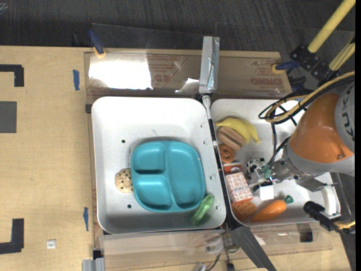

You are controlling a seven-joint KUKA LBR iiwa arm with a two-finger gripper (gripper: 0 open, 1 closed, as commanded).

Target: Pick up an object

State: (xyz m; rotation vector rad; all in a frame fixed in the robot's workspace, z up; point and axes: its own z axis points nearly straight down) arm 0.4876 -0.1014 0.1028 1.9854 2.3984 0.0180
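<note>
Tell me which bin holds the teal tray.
The left bin. The teal tray lies in it; the right bin holds the banana and carrot.

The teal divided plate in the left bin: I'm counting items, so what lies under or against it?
A cookie peeks out at the teal plate's left edge, and a green toy lies at its lower right corner. Whatever lies beneath the plate is covered.

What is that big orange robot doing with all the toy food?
The robot arm is reaching down into the right bin, which holds toy food: a banana, a hot dog, a carrot and a small red box. It is trying to pick something up, but nothing looks lifted yet. The left bin holds a blue tray, a cookie and a green toy.
</note>
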